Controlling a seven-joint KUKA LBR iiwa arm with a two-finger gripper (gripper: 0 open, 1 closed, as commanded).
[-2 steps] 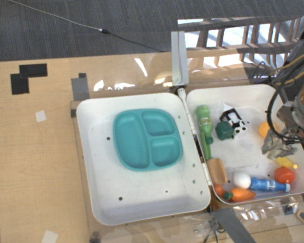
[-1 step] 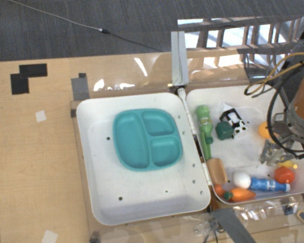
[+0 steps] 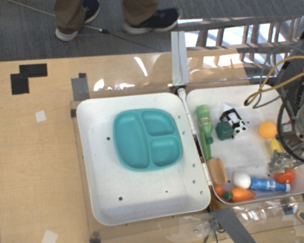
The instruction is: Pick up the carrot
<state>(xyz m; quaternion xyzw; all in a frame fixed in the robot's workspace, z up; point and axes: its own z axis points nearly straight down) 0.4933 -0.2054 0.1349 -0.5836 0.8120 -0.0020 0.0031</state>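
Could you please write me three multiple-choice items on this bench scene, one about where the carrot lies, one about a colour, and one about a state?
1. Where does the carrot lie?
A. On the teal plate
B. At the near edge of the right bin
C. On the bench outside the bins

2. What colour is the divided plate in the left bin?
A. Teal
B. Red
C. Yellow

3. What state is the carrot in?
A. Raised clear of the bin
C. Standing upright on the plate
B. Lying flat on the bin floor

Answers: 1 B, it sits by the near wall of the right bin, beside the white ball. 2 A, the plate is plainly teal. 3 B, it lies on its side, apart from the gripper.
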